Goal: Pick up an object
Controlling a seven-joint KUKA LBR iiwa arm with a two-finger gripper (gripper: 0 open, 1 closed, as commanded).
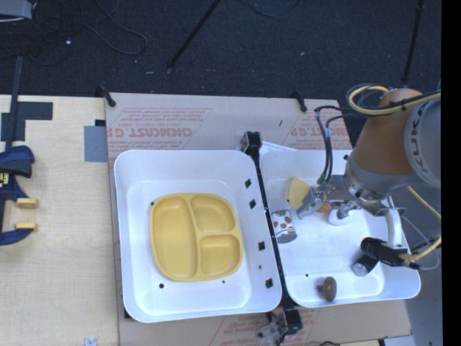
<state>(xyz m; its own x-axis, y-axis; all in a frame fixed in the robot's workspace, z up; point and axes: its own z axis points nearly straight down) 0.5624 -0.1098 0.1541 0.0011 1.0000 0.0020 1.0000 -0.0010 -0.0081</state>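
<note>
Counter (57,265) carries two white bins; the left bin (130,193) holds a yellow divided plate (194,235). In the right bin (403,283), the gripper (325,200) hangs low near a yellow wedge (297,191), and I cannot tell its state. A small spotted cup (284,226) lies beside the divider: probably light and stiff, best taken across its sides. A brown pebble-like piece (328,287) looks smooth, maybe slippery.
</note>
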